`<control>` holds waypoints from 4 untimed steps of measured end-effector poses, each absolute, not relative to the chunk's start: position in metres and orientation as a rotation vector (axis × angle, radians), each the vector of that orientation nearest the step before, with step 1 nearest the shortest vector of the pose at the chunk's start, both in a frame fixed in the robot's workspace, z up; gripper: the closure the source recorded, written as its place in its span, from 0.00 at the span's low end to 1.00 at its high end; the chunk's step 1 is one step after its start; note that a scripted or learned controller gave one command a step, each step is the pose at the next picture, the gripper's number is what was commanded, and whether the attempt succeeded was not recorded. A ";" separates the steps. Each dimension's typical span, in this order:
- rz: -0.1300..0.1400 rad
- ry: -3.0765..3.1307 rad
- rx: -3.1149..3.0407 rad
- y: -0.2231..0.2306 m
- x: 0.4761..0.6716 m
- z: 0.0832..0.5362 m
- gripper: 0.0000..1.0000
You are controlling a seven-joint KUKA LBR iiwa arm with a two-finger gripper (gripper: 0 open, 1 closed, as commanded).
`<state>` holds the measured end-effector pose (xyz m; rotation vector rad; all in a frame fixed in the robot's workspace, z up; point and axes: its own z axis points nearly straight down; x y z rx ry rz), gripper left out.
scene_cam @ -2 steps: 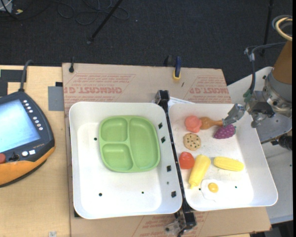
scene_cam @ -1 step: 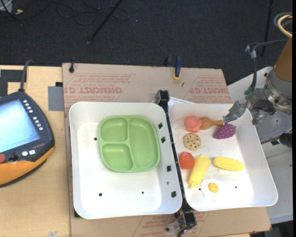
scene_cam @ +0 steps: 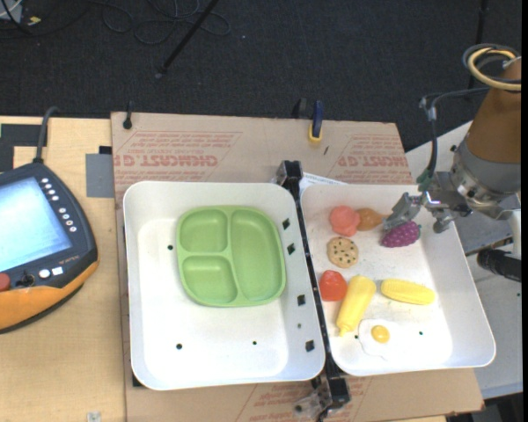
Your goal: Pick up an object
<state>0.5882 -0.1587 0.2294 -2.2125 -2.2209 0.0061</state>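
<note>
The right bin (scene_cam: 458, 323) holds several toy foods. A purple bunch of grapes (scene_cam: 401, 233) lies near its far side. Left of it are an orange piece (scene_cam: 369, 219) and a pinkish-red round fruit (scene_cam: 343, 219). Nearer the front lie a cookie (scene_cam: 342, 252), a red piece (scene_cam: 333, 285), a yellow bottle (scene_cam: 354, 303), a yellow corn cob (scene_cam: 407, 292) and a fried egg (scene_cam: 377, 334). My gripper (scene_cam: 422, 216) hangs over the bin's far right part, open, just above and right of the grapes. Its left finger is close to the grapes; nothing sits between the fingers.
The left bin (scene_cam: 158, 341) holds a green divided plate (scene_cam: 231, 256). A black divider (scene_cam: 304, 271) runs between the bins. A teach pendant (scene_cam: 26, 236) lies on the bench at the far left. The arm (scene_cam: 497, 139) comes in from the right.
</note>
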 end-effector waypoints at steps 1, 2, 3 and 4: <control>0.006 -2.219 -2.213 -0.152 0.590 0.185 0.00; 0.008 -2.217 -2.213 -0.155 0.582 0.123 0.00; 0.005 -2.220 -2.214 -0.151 0.582 0.085 0.00; 0.003 -2.217 -2.219 -0.153 0.583 0.097 1.00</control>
